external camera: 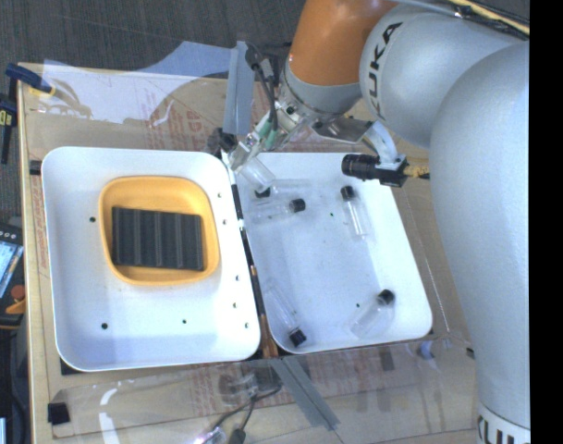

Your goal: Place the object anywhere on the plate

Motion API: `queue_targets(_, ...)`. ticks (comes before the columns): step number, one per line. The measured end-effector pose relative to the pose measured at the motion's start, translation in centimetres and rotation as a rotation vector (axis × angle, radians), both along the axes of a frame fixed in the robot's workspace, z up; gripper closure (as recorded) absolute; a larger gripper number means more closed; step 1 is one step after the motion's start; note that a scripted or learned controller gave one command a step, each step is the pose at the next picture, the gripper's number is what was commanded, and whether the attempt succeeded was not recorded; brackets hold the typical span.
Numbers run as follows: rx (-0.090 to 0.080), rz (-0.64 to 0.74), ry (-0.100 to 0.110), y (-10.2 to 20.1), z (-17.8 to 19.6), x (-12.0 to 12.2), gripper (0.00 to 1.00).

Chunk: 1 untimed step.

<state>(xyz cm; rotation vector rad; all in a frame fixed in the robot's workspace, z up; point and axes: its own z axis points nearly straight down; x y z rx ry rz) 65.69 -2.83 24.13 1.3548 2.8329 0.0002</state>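
Yellow plate (115, 248) in left bin (64, 313), bearing only a dark ridged insert (159, 237); clear vials (355, 218) lie loose in right bin (410, 313); gripper (249, 155) at that bin's far-left corner, state not discernible; placing not yet done.

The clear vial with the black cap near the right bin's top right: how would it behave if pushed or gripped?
The clear vial lies on its side and looks cylindrical, so a nudge would probably roll it across the smooth right bin. It looks small and empty, so likely light. Its glossy, rounded wall may slip between fingers.
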Motion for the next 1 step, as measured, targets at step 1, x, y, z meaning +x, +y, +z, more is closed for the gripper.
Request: queue_targets(1, -0.001, 0.0, 0.0, -0.02, 0.01, 0.0, 0.0)
